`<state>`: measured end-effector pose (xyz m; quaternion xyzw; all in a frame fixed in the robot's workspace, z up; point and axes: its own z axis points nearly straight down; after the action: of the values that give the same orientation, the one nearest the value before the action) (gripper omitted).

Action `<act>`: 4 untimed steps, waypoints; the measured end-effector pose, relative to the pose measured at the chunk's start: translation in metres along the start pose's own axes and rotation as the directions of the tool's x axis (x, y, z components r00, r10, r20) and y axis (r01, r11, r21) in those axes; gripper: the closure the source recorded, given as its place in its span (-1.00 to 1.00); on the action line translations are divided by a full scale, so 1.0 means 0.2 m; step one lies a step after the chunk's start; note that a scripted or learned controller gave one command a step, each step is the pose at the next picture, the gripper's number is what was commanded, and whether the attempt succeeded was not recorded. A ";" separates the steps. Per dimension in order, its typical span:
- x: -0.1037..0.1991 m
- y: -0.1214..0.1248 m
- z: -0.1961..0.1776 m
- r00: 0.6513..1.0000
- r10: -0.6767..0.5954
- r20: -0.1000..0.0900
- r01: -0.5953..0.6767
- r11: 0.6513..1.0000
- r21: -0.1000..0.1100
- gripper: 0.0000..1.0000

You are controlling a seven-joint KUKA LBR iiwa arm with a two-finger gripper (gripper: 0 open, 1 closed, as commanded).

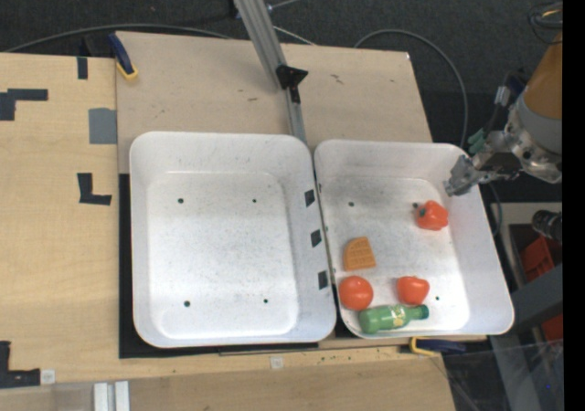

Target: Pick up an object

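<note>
Camera view: gripper (460,177) poised over the far right corner of the right bin (384,155); whether released or clenched, cannot tell.

Nearest candidate: a red pepper-like toy (432,216) near the right wall, just near-left of the gripper. Probably light hollow plastic, stiff, smooth and rounded, so apt to slip or roll; best taken across the widest part of the body, not by the dark stem end.

Also in the right bin: an orange waffle-like piece (359,254) at centre; two red tomato-like toys (356,292) (413,289) nearer; a green bottle (393,316) lying flat against the near wall, awkward to close around there.

Open room around the pepper on its left and near sides; right wall close. Left bin (146,217) alongside on the worktop (210,80).
</note>
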<state>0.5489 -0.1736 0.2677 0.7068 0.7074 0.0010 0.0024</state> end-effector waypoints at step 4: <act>1.01 0.27 0.11 1.000 -0.007 -0.004 0.007 1.000 0.006 1.00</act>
<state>0.6025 0.0280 0.2450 0.7044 0.7098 0.0000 -0.0010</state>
